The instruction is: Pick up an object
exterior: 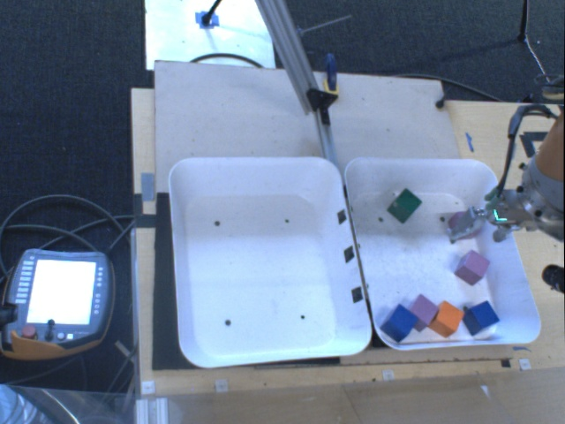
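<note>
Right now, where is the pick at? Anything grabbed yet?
Done: the arm has reached into the right bin, with the gripper low near its upper right. In hand: nothing visibly; whether it is closing on anything is unclear. Left: the grasp and the lift. The green cube, purple cube and the front row, blue cube to orange cube, all lie on the bin floor.

Both bins are white: the left bin [265, 263] and the right bin [415, 254], each speckled with small dark dots. In the right bin lie a green cube [404, 206], a pale purple cube [472, 267], two blue cubes [399, 321] [481, 317], another purple cube [425, 310] and an orange cube [447, 318]. The table [238, 113] is pale beige.
</note>
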### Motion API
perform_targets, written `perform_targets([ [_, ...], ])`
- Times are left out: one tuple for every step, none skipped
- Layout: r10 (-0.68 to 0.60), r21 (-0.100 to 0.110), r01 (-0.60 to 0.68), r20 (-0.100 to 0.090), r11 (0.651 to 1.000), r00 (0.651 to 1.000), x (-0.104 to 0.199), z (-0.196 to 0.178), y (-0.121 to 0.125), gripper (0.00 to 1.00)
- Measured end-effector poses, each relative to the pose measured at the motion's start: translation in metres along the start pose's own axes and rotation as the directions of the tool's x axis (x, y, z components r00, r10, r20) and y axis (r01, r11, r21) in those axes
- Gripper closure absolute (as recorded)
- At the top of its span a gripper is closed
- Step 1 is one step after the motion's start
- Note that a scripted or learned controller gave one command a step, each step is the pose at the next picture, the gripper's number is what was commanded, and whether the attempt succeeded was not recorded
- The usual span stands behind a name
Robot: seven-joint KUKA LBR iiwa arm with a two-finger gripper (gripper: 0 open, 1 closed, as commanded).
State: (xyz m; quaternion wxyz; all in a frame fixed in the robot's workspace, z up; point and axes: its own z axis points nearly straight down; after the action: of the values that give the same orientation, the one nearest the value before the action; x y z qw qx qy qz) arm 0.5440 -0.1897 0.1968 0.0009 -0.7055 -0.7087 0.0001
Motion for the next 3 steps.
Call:
perform_targets([
  [0.000,-0.003,0.000,0.001,1.000,1.000,0.000,-0.002,0.001,0.00],
  [0.003,0.001,-0.003,0.001,1.000,1.000,-0.010,0.047,0.001,0.00],
  [0.002,-0.001,-0.002,0.002,1.000,1.000,-0.010,0.099,0.001,0.00],
])
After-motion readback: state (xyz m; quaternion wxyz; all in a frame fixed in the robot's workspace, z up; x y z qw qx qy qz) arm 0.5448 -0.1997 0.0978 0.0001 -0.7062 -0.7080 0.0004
